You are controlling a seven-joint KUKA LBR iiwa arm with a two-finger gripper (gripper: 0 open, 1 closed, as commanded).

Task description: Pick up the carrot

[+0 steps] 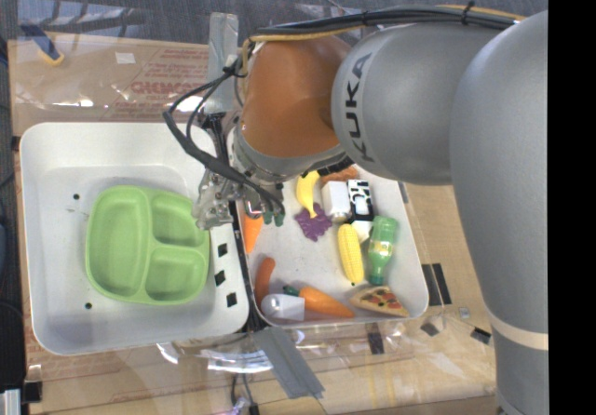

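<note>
A long orange carrot (326, 302) with a green top lies near the front of the right bin (415, 285), between a white cup (282, 308) and a pizza slice (380, 300). My gripper (240, 207) hangs over the wall between the two bins, well up and left of that carrot. Just below the gripper shows a smaller orange piece (251, 232), partly hidden by it. I cannot tell whether the piece is touched or held. A reddish-orange tapered item (264, 275) lies further down along the same wall.
The right bin also holds a banana (307, 192), purple grapes (315, 222), corn (350, 253), a green bottle (380, 250) and a black-and-white box (358, 199). A green divided plate (147, 244) sits in the left bin (47, 171). The arm's bulk covers the right bin's far side.
</note>
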